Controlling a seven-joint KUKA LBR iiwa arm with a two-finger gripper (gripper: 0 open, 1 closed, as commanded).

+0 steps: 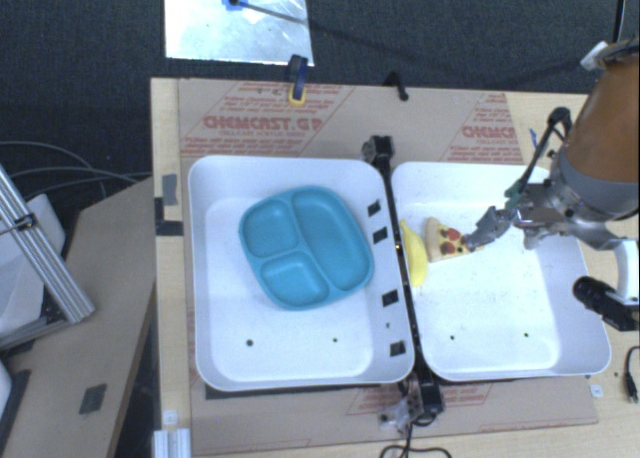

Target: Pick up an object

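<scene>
- My jaws (476, 239) sit right at the pizza slice toy (443, 241) in the right bin (500, 346), touching its edge; can't tell if they're open or closed on it.
- A banana (413, 256) lies just beside the slice, against the bin's left wall.
- The table (250, 116) is a brown board with red lettering, dark carpet around it.
- The left bin (230, 346) holds a blue divided plate (305, 246).
</scene>
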